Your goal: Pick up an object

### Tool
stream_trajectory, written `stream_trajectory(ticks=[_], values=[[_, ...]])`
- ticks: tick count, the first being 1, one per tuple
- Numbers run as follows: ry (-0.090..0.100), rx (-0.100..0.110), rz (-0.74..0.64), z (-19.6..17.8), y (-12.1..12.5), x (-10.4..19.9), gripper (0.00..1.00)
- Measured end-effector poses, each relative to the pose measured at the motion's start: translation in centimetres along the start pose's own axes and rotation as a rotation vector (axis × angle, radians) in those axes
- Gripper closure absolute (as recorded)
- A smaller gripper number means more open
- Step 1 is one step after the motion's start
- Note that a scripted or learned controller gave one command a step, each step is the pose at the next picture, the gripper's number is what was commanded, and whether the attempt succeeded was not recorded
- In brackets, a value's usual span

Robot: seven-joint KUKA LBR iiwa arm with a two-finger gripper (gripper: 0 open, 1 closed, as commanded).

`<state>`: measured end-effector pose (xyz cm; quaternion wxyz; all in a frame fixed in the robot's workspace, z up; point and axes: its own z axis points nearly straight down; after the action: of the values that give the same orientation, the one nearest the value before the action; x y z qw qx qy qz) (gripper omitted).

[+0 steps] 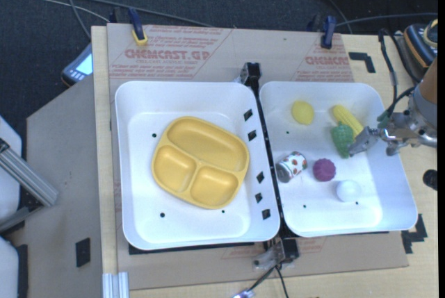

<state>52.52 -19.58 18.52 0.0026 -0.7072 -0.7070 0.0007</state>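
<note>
The right bin (389, 213) holds several small objects. A yellow round fruit (302, 112) lies at the back, with a yellow corn cob (346, 119) to its right. A green leafy piece (342, 139) sits just in front of the corn. Nearer the front lie a white cup with red dots (292, 164), a purple ball (324, 169) and a white ball (346, 189). My gripper (368, 139) reaches in from the right over the bin's right side. Its tip is right beside the green piece, at that piece's right edge. Nothing is seen held in it.
The left bin (132, 151) holds a yellow divided plate (200, 161). A black divider with clips (259, 151) runs between the two bins. Clamps (138, 31) hold the cardboard at the back. Cables hang by the arm on the right.
</note>
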Motion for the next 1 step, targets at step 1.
stream_trajectory(ticks=[1], values=[[0.001,0.001,0.001,4.59,-0.76,-0.29,0.00]])
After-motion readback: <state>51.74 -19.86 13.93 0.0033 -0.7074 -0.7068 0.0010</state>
